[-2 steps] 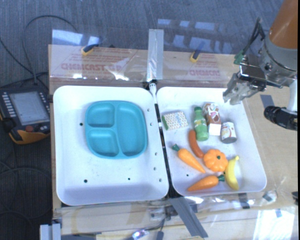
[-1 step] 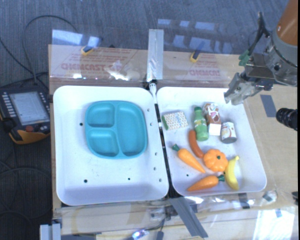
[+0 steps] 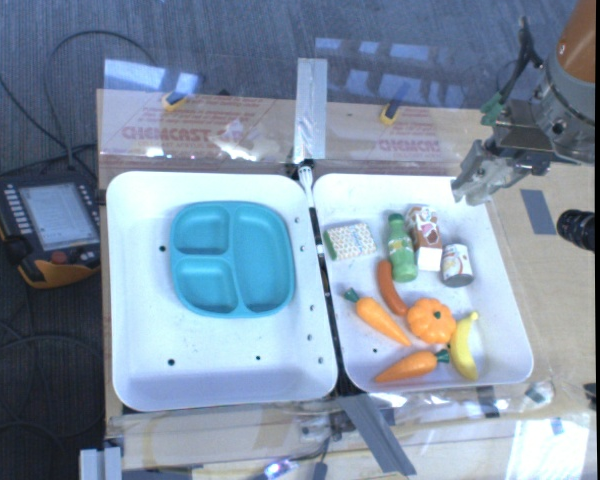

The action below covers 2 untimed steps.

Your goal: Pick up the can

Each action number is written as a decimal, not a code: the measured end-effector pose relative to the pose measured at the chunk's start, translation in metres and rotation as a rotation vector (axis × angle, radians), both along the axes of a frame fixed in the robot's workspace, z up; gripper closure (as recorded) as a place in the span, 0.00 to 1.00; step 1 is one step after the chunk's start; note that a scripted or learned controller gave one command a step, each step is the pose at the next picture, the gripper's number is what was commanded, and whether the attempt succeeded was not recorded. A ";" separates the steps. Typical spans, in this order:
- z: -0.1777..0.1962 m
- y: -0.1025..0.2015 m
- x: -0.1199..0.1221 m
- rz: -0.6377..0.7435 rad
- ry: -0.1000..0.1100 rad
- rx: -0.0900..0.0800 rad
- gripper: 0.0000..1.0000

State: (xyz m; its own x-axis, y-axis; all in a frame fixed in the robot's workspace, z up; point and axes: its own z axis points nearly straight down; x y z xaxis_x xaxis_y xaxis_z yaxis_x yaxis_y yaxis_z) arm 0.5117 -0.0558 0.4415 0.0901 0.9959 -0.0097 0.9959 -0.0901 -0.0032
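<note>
Camera view is showing the gripper (image 3: pixel 477 180), grasp state untellable, hovering at the right bin's (image 3: pixel 515 298) far rim, apparently staging above the can (image 3: pixel 456 265) lying among toy food.

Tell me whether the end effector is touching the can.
Apart. The camera view shows the end effector over the right bin's far right rim, with bare white bin floor between it and the can.
</note>
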 end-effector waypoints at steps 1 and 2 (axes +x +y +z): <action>-0.010 -0.001 0.075 -0.534 -0.002 0.003 1.00; -0.003 -0.001 0.076 -0.530 0.002 -0.004 1.00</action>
State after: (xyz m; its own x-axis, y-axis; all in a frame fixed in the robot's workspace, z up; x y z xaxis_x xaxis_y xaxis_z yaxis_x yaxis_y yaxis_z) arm 0.5878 -0.0563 0.4388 0.5812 0.8136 -0.0142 0.8137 -0.5813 -0.0034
